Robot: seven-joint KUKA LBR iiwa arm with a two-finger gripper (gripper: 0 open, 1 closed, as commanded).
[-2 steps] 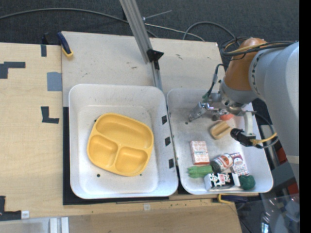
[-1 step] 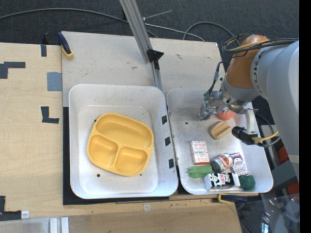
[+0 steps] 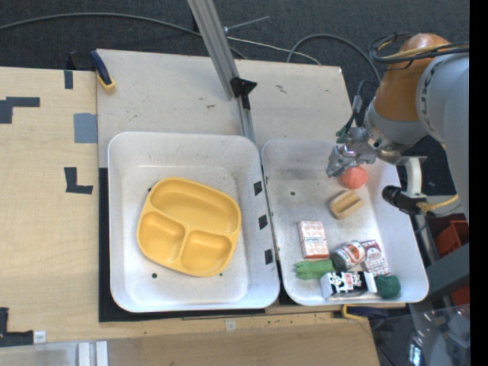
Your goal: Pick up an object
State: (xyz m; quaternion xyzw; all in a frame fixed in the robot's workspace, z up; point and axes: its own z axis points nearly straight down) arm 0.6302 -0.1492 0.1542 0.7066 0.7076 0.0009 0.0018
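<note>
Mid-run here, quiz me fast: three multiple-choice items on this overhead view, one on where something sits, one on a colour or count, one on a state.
1. Where does the yellow divided tray lie?
A. in the left bin
B. in the right bin
C. on the bare bench

2. What colour is the ball under the gripper?
A. blue
B. orange-red
C. white

3. How does the small red-and-white box stand?
A. propped upright against the bin wall
B. lying flat on the bin floor
C. stacked on the tray

Answers:
1. A, the tray rests on the floor of the left bin.
2. B, the ball beside the gripper in the right bin is orange-red.
3. B, the box lies flat with its printed face up, apart from the tan block.
</note>
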